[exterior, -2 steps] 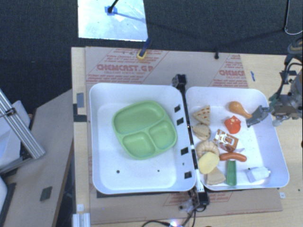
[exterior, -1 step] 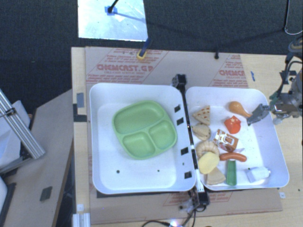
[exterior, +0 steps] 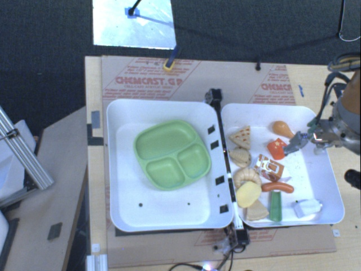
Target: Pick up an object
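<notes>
Red, the small toy piece (exterior: 276, 148) lies in the right bin (exterior: 330, 179) just left of the gripper (exterior: 297, 143). Whether its fingers are spread or pressed together cannot be told. An orange drumstick (exterior: 282, 129) rests just above them.

Floor (exterior: 45, 33): dark carpet, filling the view from nine to three o'clock across the top.
Floor panel (exterior: 134, 14): pale shiny square at twelve o'clock, with a dark rod crossing it.
Bench (exterior: 192, 78): light wood, covered by printed cardboard (exterior: 148, 79).
Side table (exterior: 53, 168): beige, at nine o'clock.
Aluminium rail (exterior: 22, 154): slanted, at the left edge.
</notes>
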